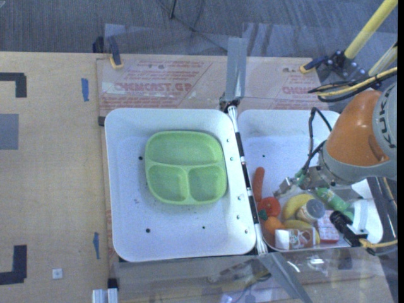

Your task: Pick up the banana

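Note:
The yellow banana (295, 206) lies in the right bin (278, 144), near its front, among other toy foods. My gripper (302, 183) hangs just above and behind the banana's upper end, under the orange band of the arm (353, 137). Nothing shows as lifted off the bin floor.
Around the banana are a red-orange pepper (258, 182), a red tomato (269, 206), an orange piece (273, 225), a small can (314, 210), a green item (334, 200) and a red-and-white carton (297, 237). The left bin (126, 219) holds a green divided plate (185, 166).

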Robot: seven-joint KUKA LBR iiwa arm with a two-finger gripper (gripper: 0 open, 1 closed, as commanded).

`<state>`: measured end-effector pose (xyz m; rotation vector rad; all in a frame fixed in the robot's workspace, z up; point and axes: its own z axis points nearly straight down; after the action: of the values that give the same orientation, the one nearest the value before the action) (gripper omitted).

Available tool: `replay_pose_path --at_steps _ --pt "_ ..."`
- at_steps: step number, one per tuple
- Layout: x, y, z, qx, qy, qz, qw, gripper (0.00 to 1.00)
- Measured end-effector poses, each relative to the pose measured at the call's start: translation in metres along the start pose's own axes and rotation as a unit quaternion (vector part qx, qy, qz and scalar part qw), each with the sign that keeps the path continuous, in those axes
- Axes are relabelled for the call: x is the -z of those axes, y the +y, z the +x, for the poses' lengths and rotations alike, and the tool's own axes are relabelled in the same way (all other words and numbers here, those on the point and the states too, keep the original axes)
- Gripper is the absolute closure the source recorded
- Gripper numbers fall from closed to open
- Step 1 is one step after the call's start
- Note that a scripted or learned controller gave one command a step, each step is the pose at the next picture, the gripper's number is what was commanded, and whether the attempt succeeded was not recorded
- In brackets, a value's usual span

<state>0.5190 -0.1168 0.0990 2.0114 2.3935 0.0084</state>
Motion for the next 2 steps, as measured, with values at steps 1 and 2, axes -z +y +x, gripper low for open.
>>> replay_pose_path --at_steps 1,2 --pt "-0.009 -0.015 0.020 0.106 0.001 0.001 0.9944 0.00" --pt "0.002 -0.013 0.020 0.105 -0.001 -0.003 0.9945 1.00"
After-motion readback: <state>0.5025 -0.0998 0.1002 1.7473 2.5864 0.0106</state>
